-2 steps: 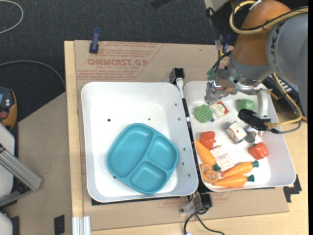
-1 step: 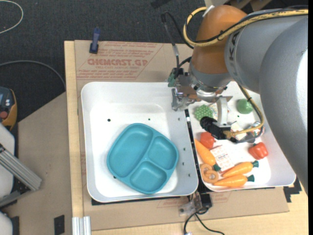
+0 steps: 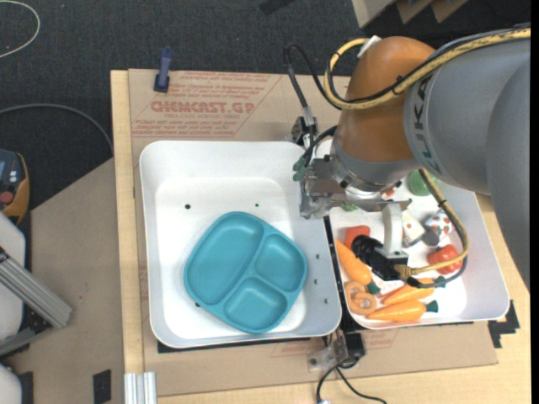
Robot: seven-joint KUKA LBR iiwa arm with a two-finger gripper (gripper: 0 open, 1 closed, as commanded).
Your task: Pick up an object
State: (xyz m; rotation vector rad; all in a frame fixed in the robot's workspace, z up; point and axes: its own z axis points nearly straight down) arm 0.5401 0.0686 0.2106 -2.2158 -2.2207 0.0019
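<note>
The grey arm (image 3: 476, 99) and its orange band (image 3: 383, 99) cover the far half of the right bin (image 3: 498, 297), so much of that bin's floor and contents is hidden. The tool (image 3: 324, 192) hangs under the band, over the wall where the two bins meet. It is seen from above and in shadow, and whether it is released or clenched cannot be told.

The things to pick lie heaped in the right bin, toward the counter's (image 3: 210, 120) near right corner. A toy carrot (image 3: 352, 263), smooth orange plastic and tapered, lies slanted just beside the bin's left wall. More orange carrots (image 3: 397, 311) lie along the bin's near wall, touching one another, with small green tips. A glossy red piece (image 3: 446, 257) lies nearer the counter's right edge, partly behind a yellow cable. A white speckled piece (image 3: 418, 224) lies just beyond it, cut off by the arm; its shape is hard to make out. A small tan ring-shaped piece (image 3: 358, 293) sits among the carrots.

The left bin (image 3: 152, 225), shallow white plastic with rounded corners, holds a teal divided plate (image 3: 246, 269). The plate is matte, rounded, has three compartments and lies flat toward the near edge. The counter is a pale brown board with red printed lettering along its far edge. A blue clip (image 3: 162, 70) sits at its far left corner.
</note>
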